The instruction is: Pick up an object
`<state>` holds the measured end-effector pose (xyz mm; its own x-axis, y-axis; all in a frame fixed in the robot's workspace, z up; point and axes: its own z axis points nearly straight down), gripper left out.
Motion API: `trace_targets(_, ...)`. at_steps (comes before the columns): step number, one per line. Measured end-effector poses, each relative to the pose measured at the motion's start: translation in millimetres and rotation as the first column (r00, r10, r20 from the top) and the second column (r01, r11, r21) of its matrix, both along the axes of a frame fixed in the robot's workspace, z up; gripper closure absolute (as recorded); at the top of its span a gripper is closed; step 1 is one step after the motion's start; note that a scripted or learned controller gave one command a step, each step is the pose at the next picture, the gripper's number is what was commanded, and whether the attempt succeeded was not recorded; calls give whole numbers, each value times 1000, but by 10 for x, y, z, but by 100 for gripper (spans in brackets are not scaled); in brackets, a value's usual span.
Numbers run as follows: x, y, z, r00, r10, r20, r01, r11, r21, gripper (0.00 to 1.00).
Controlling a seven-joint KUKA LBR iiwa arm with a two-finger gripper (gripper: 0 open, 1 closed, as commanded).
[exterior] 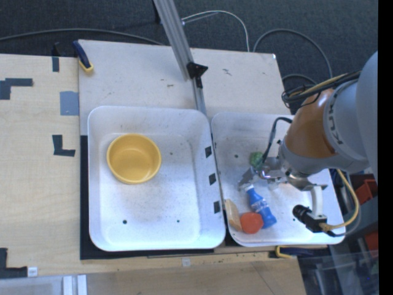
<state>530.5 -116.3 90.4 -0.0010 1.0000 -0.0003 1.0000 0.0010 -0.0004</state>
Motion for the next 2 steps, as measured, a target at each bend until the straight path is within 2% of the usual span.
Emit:
trace_targets(1, -1, 6, 101, 1000, 1, -1, -1, 1000, 1, 100)
trace_targets(2, 78, -66, 650, 1000, 0, 4, 0, 1000, -1, 100)
